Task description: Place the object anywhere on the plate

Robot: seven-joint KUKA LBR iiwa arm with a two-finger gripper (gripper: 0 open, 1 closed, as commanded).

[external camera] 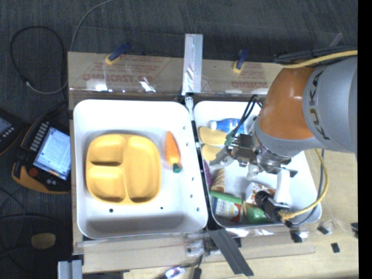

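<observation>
A yellow plate (pixel 123 167) with three compartments lies in the left bin (pixel 81 214). An orange toy carrot (pixel 172 149) with a green tip rests on the bin floor just right of the plate, not on it. My gripper (pixel 228 154) hangs over the left part of the right bin (pixel 308 173), above a pile of objects. The wrist hides what lies right under it, and nothing shows between the gripper's tips.
The right bin holds a blue-and-white bottle (pixel 224 124), a pale yellow piece (pixel 210 136), a brown packet (pixel 218 181) and a green bottle (pixel 232 205). A ridge (pixel 196 156) divides the two bins. A tablet (pixel 51 153) lies off the bench at left.
</observation>
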